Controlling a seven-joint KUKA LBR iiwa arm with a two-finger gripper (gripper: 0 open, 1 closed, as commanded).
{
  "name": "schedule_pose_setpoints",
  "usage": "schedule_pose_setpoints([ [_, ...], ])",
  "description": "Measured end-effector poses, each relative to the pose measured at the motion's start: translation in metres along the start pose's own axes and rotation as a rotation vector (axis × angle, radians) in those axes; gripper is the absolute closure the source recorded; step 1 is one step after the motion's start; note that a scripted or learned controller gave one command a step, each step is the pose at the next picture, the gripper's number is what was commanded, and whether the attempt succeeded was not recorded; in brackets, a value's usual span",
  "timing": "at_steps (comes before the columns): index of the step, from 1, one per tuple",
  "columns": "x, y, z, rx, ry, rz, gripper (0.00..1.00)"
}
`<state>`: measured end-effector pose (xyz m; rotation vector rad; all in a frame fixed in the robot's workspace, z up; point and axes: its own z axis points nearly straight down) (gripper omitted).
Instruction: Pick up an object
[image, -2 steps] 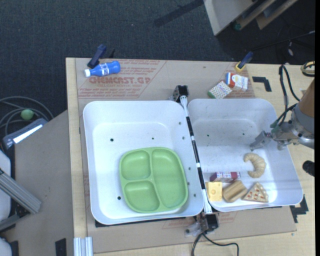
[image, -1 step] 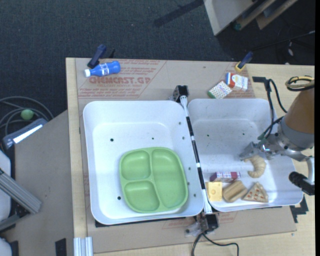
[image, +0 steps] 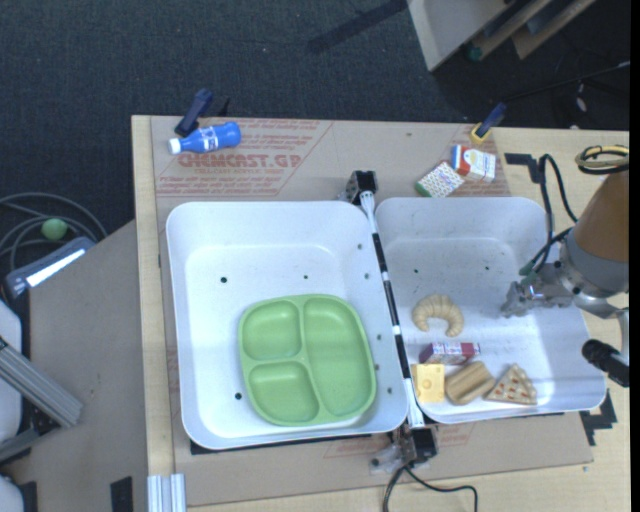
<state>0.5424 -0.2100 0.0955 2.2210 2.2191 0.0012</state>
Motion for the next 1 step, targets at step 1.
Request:
schedule_pose_setpoints([
  [1,0.0429,-0.0309,-0.1001,-0.001,0.0,-0.002,1.0],
])
